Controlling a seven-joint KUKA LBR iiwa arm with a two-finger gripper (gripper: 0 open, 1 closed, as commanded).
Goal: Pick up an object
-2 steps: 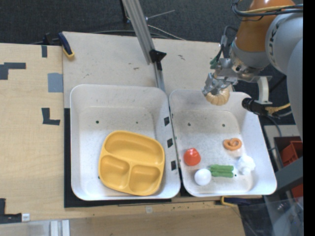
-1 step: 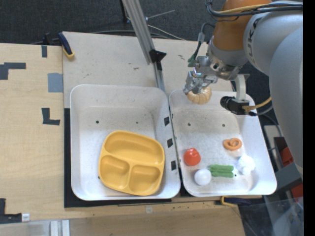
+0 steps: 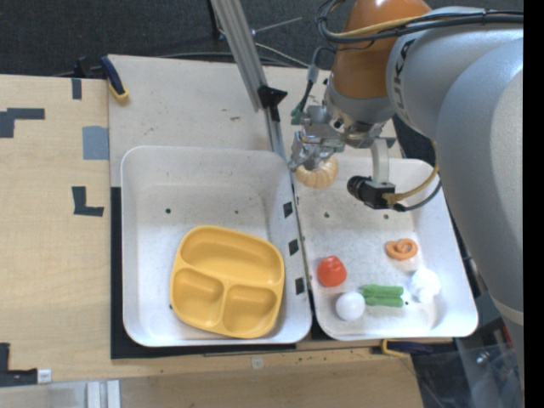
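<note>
Gripper (image 3: 313, 153) sits directly over the tan pastry (image 3: 317, 174) at the right bin's (image 3: 442, 228) far left corner; whether it grips cannot be told. It should lift straight, clear of the wall.

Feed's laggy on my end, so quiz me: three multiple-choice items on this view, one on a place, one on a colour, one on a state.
1. Where does the yellow divided tray lie?
A. In the left bin
B. In the right bin
C. On the bare bench

2. What colour is the small rounded object near the right bin's left wall?
A. Blue
B. Red
C. Black

3. How does the gripper stand to the tan object?
A. Far off over the left bin
B. Directly above it at the right bin's far corner
C. Down among the green and white items

Answers: 1 A, the tray rests inside the left bin. 2 B, it is plainly red. 3 B, the gripper sits over the tan object.
</note>
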